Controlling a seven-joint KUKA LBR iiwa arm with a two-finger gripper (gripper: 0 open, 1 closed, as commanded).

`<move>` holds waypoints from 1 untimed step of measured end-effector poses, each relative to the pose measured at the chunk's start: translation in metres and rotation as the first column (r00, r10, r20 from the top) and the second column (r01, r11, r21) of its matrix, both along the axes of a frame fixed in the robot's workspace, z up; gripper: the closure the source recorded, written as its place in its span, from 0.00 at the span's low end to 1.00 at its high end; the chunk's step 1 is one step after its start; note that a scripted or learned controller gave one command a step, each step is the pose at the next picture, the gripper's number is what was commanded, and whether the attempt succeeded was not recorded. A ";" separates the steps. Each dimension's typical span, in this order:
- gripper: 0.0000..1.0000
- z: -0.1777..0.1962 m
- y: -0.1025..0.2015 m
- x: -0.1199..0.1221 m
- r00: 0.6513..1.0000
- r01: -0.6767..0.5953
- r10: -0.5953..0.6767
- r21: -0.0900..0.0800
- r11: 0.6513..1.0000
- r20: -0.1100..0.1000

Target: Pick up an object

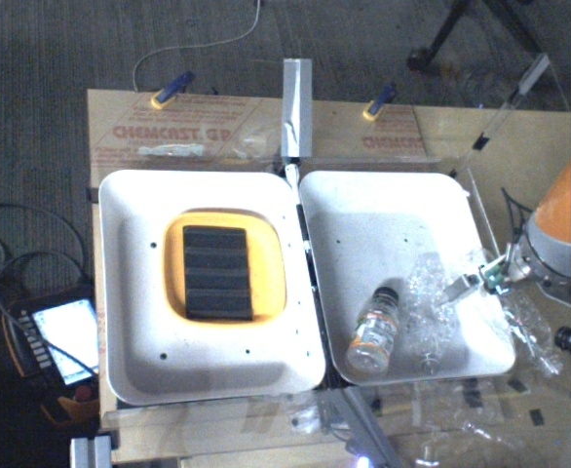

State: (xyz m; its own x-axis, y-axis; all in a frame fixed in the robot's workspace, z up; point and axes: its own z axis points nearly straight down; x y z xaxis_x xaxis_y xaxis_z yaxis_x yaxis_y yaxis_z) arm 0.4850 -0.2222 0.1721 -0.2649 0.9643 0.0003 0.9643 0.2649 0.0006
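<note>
In the left bin (130,261) lies a yellow pad with a black ribbed top (222,267). The right bin (383,213) holds a small clear bottle (375,328) lying on its side near the front. Beside the bottle, to its right, sits a crumpled clear plastic piece (428,300). My gripper (488,277) reaches in over the right rim of the right bin, just right of the crumpled plastic. Its tip is small and partly lost against the clear plastic. The orange band of the arm (570,213) shows at the right edge.
A metal post (296,105) stands behind the seam between the bins. Two clamps (171,88) (380,97) grip the board's back edge. More clear plastic scraps (529,334) lie outside the right bin. A tablet (63,334) and cables lie on the floor at left.
</note>
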 end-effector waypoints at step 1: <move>0.00 -0.018 0.047 0.059 0.997 -0.082 0.082 -0.001 0.997 -0.001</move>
